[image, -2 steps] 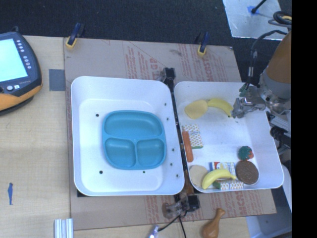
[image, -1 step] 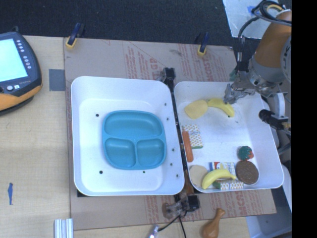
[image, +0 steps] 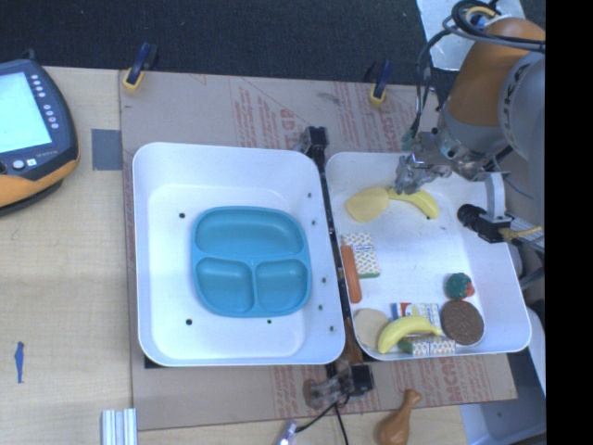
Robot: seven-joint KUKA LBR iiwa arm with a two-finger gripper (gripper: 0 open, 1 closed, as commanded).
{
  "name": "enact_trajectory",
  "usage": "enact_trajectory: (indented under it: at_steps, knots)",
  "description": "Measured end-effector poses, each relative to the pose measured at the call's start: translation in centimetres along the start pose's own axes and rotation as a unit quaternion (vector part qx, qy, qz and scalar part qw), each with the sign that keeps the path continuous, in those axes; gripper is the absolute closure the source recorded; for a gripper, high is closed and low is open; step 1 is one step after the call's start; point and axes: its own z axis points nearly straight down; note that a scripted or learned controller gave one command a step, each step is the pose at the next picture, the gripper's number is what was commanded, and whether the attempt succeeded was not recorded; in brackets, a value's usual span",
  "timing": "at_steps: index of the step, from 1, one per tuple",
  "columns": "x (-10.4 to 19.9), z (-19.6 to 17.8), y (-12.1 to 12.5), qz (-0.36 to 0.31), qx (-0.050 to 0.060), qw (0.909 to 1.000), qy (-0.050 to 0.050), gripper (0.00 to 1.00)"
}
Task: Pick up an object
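Nearest me, a banana (image: 409, 330) lay in the right bin (image: 496, 248). Farther off, my gripper (image: 409, 180) hung over a yellow piece (image: 423, 203); I couldn't tell its state.

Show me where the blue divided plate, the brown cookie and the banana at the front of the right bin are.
blue divided plate (image: 250, 235), camera view, on the ridge under its big top compartment.
brown cookie (image: 461, 323), camera view, on the middle of its top face.
front banana (image: 408, 330), camera view, on the middle of its curve.
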Motion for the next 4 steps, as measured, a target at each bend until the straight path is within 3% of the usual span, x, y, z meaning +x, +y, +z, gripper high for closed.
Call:
enact_trajectory:
  at_steps: [1,2,3,4]
  knots:
    - [-8.4,-2.5,-0.1,0.002,-0.001,1.0,-0.001,0.0]
    - [-4.6,-2.7,0.0,0.0,0.0,1.0,0.0,0.0]
    - [-4.7,-3.7,0.0,-0.001,0.0,1.0,0.0,1.0]
    - [-4.6,-3.7,0.0,-0.001,0.001,1.0,0.0,0.0]
